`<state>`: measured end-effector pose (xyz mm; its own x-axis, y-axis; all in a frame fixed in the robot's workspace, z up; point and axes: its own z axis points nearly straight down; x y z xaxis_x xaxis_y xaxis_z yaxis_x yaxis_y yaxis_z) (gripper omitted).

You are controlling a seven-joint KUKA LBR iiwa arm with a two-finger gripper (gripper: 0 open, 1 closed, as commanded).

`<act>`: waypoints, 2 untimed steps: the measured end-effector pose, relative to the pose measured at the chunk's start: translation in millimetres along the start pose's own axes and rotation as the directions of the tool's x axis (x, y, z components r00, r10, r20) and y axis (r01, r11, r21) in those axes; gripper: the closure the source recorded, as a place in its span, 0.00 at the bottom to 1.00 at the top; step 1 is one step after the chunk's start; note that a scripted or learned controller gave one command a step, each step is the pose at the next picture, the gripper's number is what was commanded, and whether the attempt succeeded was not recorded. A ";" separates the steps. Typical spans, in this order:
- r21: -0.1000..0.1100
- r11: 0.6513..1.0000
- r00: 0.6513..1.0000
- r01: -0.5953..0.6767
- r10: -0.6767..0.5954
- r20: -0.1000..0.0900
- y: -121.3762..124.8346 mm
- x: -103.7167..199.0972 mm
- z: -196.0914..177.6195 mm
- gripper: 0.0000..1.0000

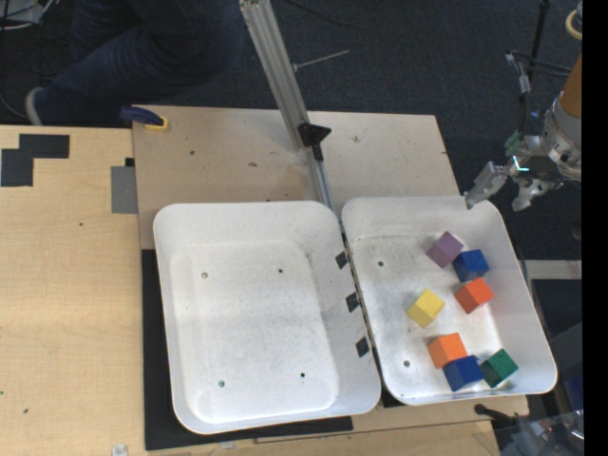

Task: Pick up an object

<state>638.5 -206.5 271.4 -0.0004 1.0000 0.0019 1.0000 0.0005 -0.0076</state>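
Spread apart with nothing between them, the gripper (503,190) jaws are seen at the right bin's (538,335) upper right corner, above the purple cube (444,249).

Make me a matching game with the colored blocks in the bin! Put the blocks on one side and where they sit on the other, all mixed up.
Blocks:
1. purple block
2. yellow block
3. green block
4. gripper

Places:
A. nearest the bin's bottom right corner
B. above the bin's top right corner, outside it
C. alone, toward the middle of the right bin
D. top of the group, beside a blue block

Pairs: 1-D, 2-C, 3-A, 4-B
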 end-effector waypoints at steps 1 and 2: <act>-0.006 1.000 1.000 0.003 -0.003 0.002 0.8 -0.1 -3.2 0.00; -0.009 1.000 1.000 0.002 -0.002 0.002 3.3 5.6 59.2 0.00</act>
<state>641.4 -200.8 212.2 -0.0029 1.0000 -0.0005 1.0000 0.0029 0.0011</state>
